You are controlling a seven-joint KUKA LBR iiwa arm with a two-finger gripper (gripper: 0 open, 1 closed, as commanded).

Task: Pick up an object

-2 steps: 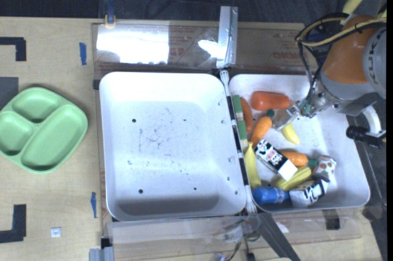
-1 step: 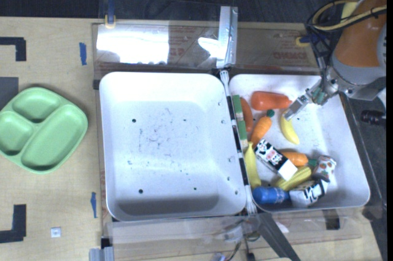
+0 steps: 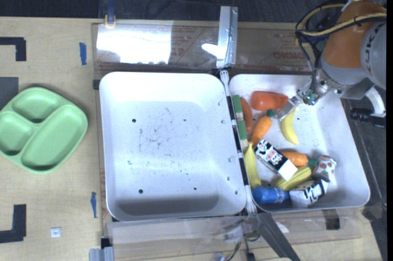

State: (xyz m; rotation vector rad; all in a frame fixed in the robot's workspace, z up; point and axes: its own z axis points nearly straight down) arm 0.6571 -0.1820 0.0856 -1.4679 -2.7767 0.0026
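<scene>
Metal gripper (image 3: 307, 97) sits at the upper right of the right bin (image 3: 344, 131), low over its back corner; fingers too small and blurred to read, can't tell if they're clamped or loose, nothing visibly between them. Grey arm (image 3: 374, 63) with orange band (image 3: 347, 38) comes in from the right edge, cables looping above it.

Just beside the gripper: a small yellow banana (image 3: 289, 126), tip near the fingers, contact not clear. Left of that, a big orange carrot (image 3: 269, 99) lying across the back of the bin, a smaller carrot (image 3: 261, 129) tilted below it, touching or nearly so.

Rest of the pile toward the front of the right bin: black-and-white cow-print block (image 3: 271, 156), an orange piece (image 3: 296, 158) beside it, long yellow banana (image 3: 250, 166) along the left wall, another yellow piece (image 3: 296, 177), blue cap-like thing (image 3: 268, 195) at the front, a white-and-black item (image 3: 312, 192) next to it, a small red-and-white item (image 3: 325, 166) at the right of the heap. Green-and-dark strip (image 3: 239, 121) runs along the divider.

Left bin (image 3: 123, 100) is white with scuffs and small dots on the floor. Clear plastic sheet (image 3: 159, 38) behind both bins. Green divided plate (image 3: 42, 129) on the wooden bench (image 3: 49, 204), well apart to the left. Blue tape marks (image 3: 83, 53) and black corner marks (image 3: 17, 48) on the bench.
</scene>
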